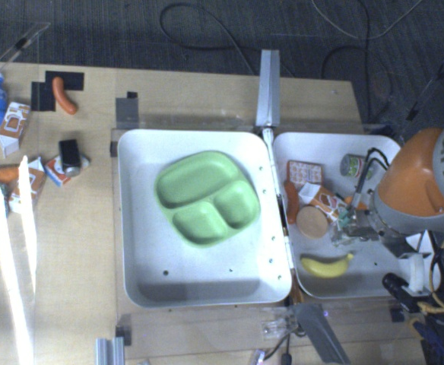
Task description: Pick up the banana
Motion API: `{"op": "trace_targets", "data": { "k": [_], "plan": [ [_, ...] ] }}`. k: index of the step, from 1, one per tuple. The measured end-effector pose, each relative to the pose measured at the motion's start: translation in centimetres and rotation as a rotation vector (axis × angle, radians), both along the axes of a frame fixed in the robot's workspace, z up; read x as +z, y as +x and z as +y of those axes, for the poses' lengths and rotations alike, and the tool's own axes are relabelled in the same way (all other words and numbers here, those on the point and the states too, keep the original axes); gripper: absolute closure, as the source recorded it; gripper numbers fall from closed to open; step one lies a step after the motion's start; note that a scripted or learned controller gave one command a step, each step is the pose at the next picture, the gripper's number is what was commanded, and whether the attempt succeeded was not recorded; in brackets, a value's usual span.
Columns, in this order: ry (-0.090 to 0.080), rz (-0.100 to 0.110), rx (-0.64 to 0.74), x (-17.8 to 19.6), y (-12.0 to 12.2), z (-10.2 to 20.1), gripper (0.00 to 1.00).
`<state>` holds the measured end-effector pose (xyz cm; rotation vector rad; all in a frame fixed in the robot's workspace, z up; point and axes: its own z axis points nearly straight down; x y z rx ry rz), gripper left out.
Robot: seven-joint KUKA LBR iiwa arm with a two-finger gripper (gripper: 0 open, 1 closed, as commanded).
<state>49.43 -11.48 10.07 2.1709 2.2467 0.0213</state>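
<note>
In the right bin (374, 280), the end effector (347, 229) is seen low over the floor, just above the banana (325, 265); whether it is released or clenched cannot be told. The banana lies flat near the bin's front wall, apart from the end effector. Just left of the end effector a round tan lid (311, 222) and a red-and-white carton (304, 174) are found, and a small can (353, 164) behind. In the left bin (146, 280) a green divided tray (207, 197) is placed. Small items are scattered on the surface (93, 226) further left.
</note>
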Motion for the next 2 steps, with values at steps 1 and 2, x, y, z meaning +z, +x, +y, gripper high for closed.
{"op": "trace_targets", "data": {
  "k": [1,2],
  "plan": [
    [0.000,0.000,0.000,0.0,0.0,0.0,0.00],
    [-0.007,0.004,0.171,-1.0,-0.2,1.2,0.00]
  ]
}}
